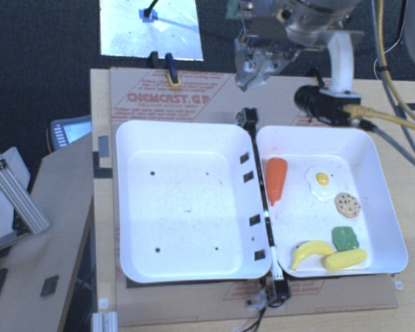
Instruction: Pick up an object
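Camera view: smooth tapered orange carrot (275, 179) beside flat fried egg (320, 182)

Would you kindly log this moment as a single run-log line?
gripper: raised behind bins, holding nothing | right bin: carrot, fried egg, cookie, banana | pick: not started

Robot lab test bench, not a home or shop.

2 shallow white bins (187, 206) sit side by side on a brown board printed with red lettering (167, 97), clipped at 12 o'clock by a yellow and black clamp (171, 71). Yellow and grey cables (394, 120) trail off toward 3 o'clock. An aluminium extrusion bar (14, 189) leans at 9 o'clock. A shiny metal plate (151, 18) lies on dark carpet at 11 o'clock. Plastic toy food (275, 178) serves as test objects in the right-hand bin.
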`<state>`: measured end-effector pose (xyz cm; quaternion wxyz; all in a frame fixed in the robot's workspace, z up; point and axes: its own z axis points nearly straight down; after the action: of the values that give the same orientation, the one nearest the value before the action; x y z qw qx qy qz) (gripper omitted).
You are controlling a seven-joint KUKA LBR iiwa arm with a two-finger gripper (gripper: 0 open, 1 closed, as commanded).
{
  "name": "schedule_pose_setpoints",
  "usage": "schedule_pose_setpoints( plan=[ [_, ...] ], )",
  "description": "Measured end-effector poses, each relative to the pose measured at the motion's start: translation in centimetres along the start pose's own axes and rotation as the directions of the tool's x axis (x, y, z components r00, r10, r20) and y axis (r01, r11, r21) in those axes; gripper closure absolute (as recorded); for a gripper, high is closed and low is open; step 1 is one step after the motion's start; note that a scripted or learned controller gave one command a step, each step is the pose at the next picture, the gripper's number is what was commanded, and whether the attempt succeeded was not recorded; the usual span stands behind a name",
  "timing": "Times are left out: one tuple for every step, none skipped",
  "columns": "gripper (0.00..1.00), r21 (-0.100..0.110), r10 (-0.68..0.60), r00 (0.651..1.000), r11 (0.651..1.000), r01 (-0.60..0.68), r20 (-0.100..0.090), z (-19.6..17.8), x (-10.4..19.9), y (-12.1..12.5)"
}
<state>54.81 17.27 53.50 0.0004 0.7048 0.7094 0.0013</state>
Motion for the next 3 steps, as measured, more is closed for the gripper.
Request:
schedule_pose_setpoints(
  plan=[
    [1.00, 0.002, -0.004, 1.000, 1.000, 0.004, -0.002, -0.1, 4.2, -5.1],
    [1.00, -0.001, 0.000, 1.000, 1.000, 0.000, -0.002, -1.2, 4.0, -4.9],
    [1.00, -0.003, -0.002, 1.000, 1.000, 0.002, -0.003, -2.3, 4.0, -4.9]
  ],
)
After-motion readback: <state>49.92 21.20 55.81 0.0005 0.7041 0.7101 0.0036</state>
